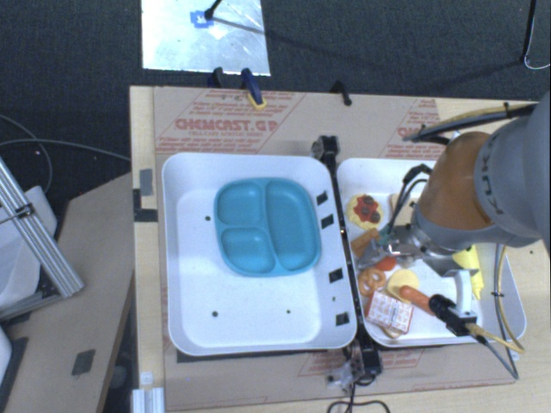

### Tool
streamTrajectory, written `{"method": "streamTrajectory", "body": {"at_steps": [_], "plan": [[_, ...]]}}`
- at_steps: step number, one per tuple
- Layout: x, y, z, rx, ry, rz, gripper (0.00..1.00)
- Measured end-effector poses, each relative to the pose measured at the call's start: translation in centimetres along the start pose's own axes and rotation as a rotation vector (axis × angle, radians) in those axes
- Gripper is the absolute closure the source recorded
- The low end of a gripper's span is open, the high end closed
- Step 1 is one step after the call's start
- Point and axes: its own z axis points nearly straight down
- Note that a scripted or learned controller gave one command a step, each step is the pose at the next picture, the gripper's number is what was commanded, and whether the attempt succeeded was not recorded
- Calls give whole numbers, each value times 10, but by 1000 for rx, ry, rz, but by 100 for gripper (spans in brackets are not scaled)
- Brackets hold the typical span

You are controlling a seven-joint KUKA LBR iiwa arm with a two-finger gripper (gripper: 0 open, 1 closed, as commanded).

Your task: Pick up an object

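Grey arm (508,179), orange band (456,183) above wrist, in from right and bulking over right bin (379,169). Down at that bin's left-middle, among the toy food: gripper (389,246). Can't tell how wide its grip is or whether anything's caught in it; too much clutter and blur at the tip. Just beside the tip: orange piece (363,246), touching or nearly so, can't say which. Farther back in same bin: yellow disc (365,209) with red topping. Toward the front: orange ring (375,280), pale yellow lump (405,280), red-orange stick (413,297), and red-and-white checked packet (392,315) near front left corner. On right side, part hidden under arm: yellow piece (469,261). Over in left bin (189,317): blue three-part plate (263,226), flat, about mid-bin. Under both bins: cardboard sheet (224,123) with red lettering.
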Motion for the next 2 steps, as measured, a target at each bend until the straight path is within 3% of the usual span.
{"method": "streamTrajectory", "body": {"at_steps": [1, 2], "plan": [[-2, 4, -13, -8, -2, 2, 100], [74, 15, -107, -15, 0, -10, 100]]}}
